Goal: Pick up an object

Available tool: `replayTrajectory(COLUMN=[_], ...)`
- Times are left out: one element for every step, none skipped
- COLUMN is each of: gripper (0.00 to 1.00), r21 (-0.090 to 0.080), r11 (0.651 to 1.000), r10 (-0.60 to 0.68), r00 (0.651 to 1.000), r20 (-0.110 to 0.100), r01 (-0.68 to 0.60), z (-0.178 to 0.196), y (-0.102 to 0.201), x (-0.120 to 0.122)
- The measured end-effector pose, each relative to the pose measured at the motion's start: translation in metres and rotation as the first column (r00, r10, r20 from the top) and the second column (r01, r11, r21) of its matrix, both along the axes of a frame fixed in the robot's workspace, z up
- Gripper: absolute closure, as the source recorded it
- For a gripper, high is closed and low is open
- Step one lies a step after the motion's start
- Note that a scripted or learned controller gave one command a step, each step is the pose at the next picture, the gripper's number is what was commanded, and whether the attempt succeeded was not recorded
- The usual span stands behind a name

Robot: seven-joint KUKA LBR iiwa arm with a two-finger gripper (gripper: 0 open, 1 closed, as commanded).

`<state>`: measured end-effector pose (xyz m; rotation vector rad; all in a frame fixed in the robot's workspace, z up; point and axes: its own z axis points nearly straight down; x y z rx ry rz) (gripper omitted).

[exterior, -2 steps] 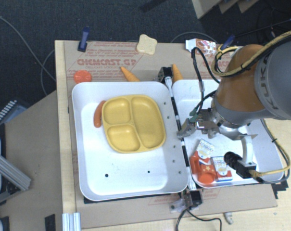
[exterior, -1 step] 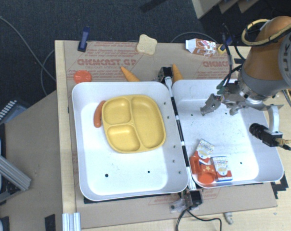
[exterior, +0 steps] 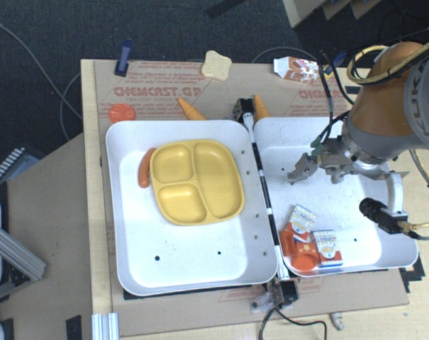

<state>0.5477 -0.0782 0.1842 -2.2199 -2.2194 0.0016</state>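
**Claw low over the right bin, nothing in it**

The arm reaches in from the right and hangs its claw over the upper left part of the right bin. The grey fingers point left and down toward the bin floor; they look slightly parted, though the slant of the view makes the gap hard to judge. Nothing sits between them, and the white floor under the tips is bare.

The loose things in this bin lie well apart from the claw, in the lower left corner: a small packet, a red piece and a carton, bunched and touching.

The left bin holds a yellow tray with a sausage just beside its left edge.
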Motion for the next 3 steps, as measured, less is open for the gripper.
replayTrajectory(gripper=[0.0,0.0,0.0], r21=[0.0,-0.002,-0.004], r11=[1.0,1.0,1.0], r10=[0.001,0.001,0.0], r00=[1.0,1.0,1.0], r20=[0.0,0.005,0.006], r01=[-0.001,-0.001,0.001], z=[0.0,0.0,0.063], y=[0.029,0.036,-0.024], x=[-0.002,0.036,0.072])
